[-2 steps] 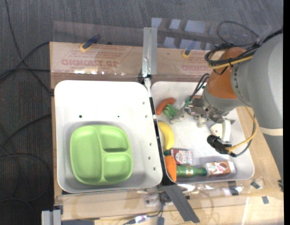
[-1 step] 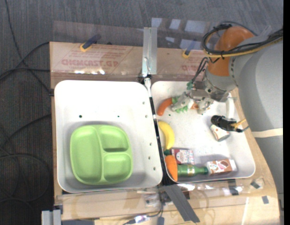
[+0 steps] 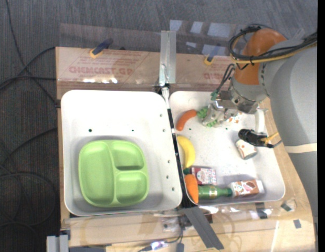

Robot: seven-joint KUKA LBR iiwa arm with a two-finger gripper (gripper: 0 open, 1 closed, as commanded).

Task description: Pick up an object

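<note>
We see the gripper (image 3: 219,111) low at the right bin's (image 3: 272,190) twelve o'clock edge, touching a small green object (image 3: 207,114) (finger spread: we cannot tell). An orange carrot (image 3: 185,119) lies at its nine o'clock, a banana (image 3: 187,151) below.

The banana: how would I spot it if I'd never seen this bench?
Look in the right-hand bin, along its left wall, about halfway down. The banana lies there, curved and plain yellow, between an orange carrot-like piece above and a small printed box below.
</note>
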